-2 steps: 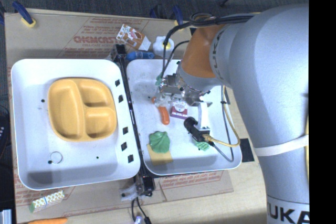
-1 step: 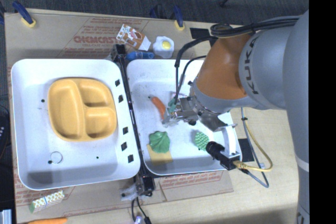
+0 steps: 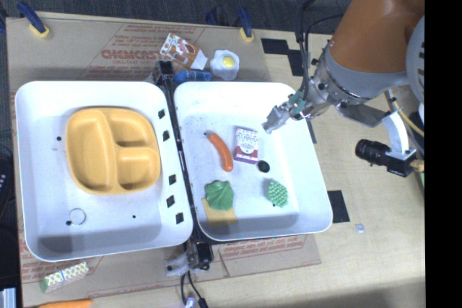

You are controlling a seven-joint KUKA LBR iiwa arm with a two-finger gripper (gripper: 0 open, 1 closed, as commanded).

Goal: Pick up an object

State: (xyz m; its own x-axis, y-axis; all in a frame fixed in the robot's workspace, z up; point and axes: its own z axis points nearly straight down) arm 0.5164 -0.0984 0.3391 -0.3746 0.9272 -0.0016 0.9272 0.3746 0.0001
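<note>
My gripper point(image 3: 274, 119) hangs over the right bin's far right part, up and to the right of a small red-and-white box point(image 3: 247, 143). Nothing shows in its grasp. Left of the box, an orange sausage point(image 3: 220, 151) lies on the right bin point(image 3: 312, 207). A small black piece point(image 3: 263, 166) sits just below the box. Nearer the front lie a green knobbly ball point(image 3: 276, 192) and a green leafy piece point(image 3: 218, 192) resting on a yellow block point(image 3: 221, 214).
The left bin point(image 3: 36, 112) holds a yellow divided tray point(image 3: 114, 149) and a small clear ring point(image 3: 77, 216). Behind the bins lie a snack packet point(image 3: 177, 48), a blue item point(image 3: 192, 75) and a white-and-yellow egg toy point(image 3: 225, 63). A wrapped sweet point(image 3: 65, 275) lies at the front left.
</note>
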